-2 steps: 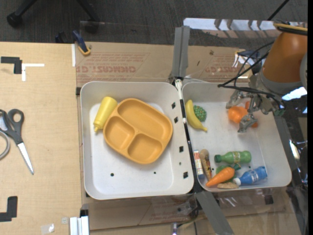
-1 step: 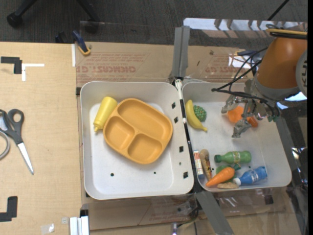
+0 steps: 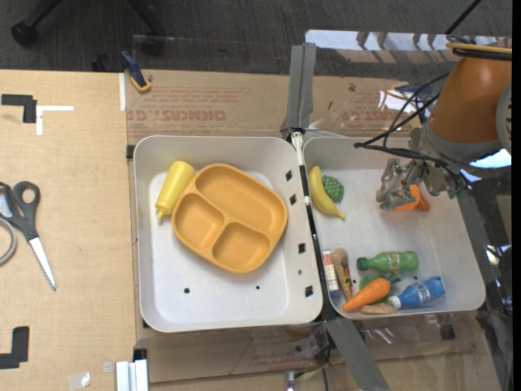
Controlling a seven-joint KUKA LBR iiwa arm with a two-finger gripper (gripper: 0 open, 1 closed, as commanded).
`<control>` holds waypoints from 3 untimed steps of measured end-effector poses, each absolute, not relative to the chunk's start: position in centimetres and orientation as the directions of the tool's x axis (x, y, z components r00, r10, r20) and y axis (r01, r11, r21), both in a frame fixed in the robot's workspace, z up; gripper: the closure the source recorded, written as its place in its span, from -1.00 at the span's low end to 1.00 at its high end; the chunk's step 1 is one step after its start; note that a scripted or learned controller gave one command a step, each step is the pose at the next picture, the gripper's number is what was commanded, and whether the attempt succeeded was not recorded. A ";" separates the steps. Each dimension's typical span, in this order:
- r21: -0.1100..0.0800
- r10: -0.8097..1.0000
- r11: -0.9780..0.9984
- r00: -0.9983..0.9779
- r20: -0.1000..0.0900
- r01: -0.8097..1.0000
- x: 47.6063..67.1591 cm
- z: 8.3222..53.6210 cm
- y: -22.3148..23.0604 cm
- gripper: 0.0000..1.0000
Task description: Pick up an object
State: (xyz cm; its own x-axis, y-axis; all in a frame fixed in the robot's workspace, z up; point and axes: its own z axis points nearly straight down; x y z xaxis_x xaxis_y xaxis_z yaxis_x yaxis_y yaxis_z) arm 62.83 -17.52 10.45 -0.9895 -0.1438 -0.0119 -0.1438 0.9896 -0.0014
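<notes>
Gripper (image 3: pixel 396 192) sits low in the right bin (image 3: pixel 456 243) at about 1 o'clock of its floor, fingers down, an orange piece (image 3: pixel 413 200) touching its 3 o'clock side (held or merely beside it, and how wide the fingers stand, I cannot tell). At 9 o'clock lies a banana (image 3: pixel 320 198) with a green fruit (image 3: pixel 332 188); toward 6 o'clock a green bottle (image 3: pixel 389 261), carrot (image 3: pixel 366 293) and blue bottle (image 3: pixel 421 292). The left bin (image 3: pixel 163 300) holds a yellow tray (image 3: pixel 229 217) and yellow bottle (image 3: pixel 174 187).

light: bright, even, overhead | shadows: soft, faint | glare: white patch beside arm (image 3: pixel 476 96) at right | focus: slightly soft throughout
</notes>
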 end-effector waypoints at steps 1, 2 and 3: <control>-0.001 -0.144 0.990 -0.990 -0.012 -0.144 62.8 10.4 -17.5 -1.00; -0.003 -0.144 0.990 -0.989 -0.018 -0.144 63.0 11.5 -17.5 1.00; 0.000 -0.349 0.937 -0.937 -0.002 -0.349 55.4 9.2 -18.7 1.00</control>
